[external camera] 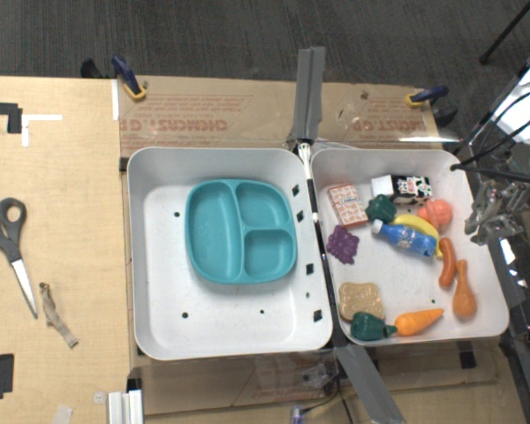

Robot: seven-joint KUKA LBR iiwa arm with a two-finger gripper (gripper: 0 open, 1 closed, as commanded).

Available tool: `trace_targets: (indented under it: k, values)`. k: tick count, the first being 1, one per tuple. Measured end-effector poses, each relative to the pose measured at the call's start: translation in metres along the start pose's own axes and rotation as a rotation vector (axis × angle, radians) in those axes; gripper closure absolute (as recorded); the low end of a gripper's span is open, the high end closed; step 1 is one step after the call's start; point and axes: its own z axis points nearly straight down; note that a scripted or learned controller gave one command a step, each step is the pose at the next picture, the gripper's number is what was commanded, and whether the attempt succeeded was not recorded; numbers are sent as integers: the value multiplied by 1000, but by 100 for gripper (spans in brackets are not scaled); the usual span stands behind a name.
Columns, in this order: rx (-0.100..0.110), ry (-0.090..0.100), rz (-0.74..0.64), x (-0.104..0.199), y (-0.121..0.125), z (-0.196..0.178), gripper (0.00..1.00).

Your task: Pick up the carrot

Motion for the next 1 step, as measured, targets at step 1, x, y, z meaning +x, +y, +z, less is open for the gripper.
trace_targets:
  k: [1]
  values:
    - [0,-1,-95,-49,-13,16,100]
